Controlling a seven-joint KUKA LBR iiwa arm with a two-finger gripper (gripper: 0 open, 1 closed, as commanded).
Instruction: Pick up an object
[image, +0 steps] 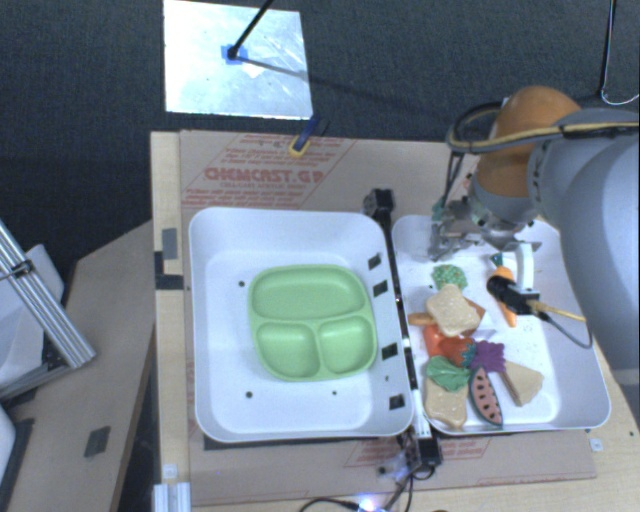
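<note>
Sitting in the left shallow white bin (215, 250) is a pale green plastic tray (312, 322) with three compartments, lying flat near the bin's middle. The bins are resting on a brown cardboard sheet (260, 170) spread over the table (105, 300). Lying in the right shallow white bin (580, 395) is a heap of toy food: a green broccoli piece (449, 274) near the top, a tan bread slice (453, 310) just below it, a red piece (447, 345) under the bread, a purple leafy piece (488, 354), a watermelon slice (486, 397) and a tan wedge (523, 382) toward the near edge, and an orange carrot (508, 290) further right. The grey arm with its orange band (525, 130) is reaching in from the right, and the hand (452, 235) is hanging over the far left corner of that bin, just above the broccoli piece. Whether the hand is apart or together, I cannot tell.
</note>
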